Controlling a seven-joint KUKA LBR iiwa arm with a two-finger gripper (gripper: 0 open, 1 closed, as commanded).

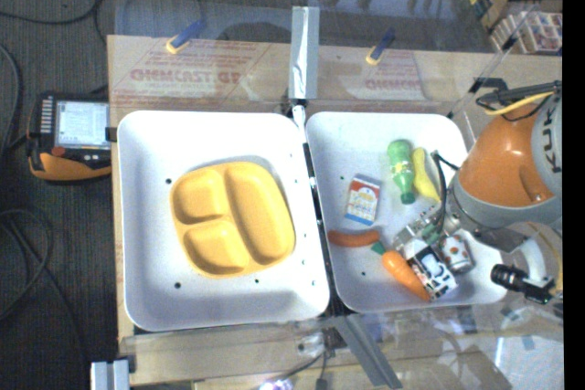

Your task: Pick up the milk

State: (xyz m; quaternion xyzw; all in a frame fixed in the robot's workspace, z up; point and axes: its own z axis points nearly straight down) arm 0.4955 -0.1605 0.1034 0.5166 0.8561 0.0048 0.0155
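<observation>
Milk, a small white carton with blue and red print (362, 200), lies flat in the right shallow white plastic bin (343, 288), near its left wall and just above a reddish-brown sausage (353, 238). Claw (430, 237) of the grey arm with orange band (503, 171) sits low in the same bin, apart from the carton to its right; its state cannot be determined. Orange carrot (402, 273) lies beside it. Left white bin (146, 288) contains a yellow compartmented tray (233, 216).

Small milk carton (363, 200) flat in right bin (366, 292)
</observation>
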